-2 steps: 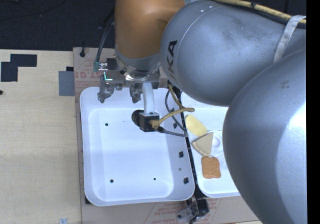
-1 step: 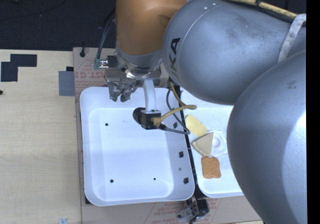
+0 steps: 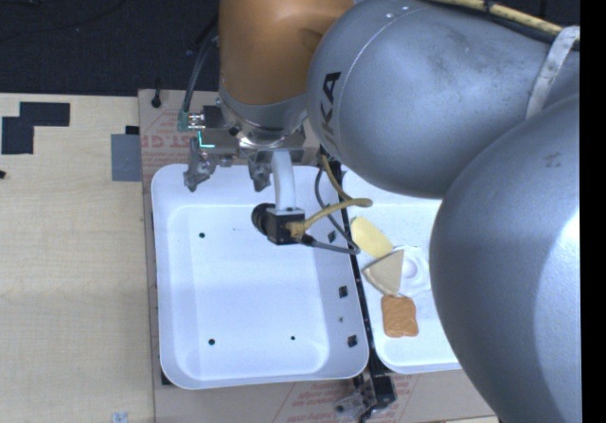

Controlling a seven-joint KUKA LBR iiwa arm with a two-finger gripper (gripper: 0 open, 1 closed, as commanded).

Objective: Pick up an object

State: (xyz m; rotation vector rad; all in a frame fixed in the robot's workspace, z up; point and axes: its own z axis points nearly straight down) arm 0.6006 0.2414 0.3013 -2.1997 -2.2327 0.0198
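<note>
Yellow block (image 3: 369, 237), pale wedge (image 3: 386, 272) and orange-brown slab (image 3: 400, 315) are laid together in the right white bin (image 3: 424, 357). The two-finger gripper (image 3: 225, 180) is spread, nothing gripped, over the left white bin (image 3: 246, 317) at its far edge.

Two bins are set on the bench (image 3: 76, 251), the right bin (image 3: 421, 357) at 3 o'clock of the left bin (image 3: 246, 308). Three pieces are found in the right bin by its 9 o'clock wall: oblong piece (image 3: 371, 237), wedge piece (image 3: 386, 272) at its 6 o'clock, slab piece (image 3: 400, 315) at 6 o'clock again.
</note>
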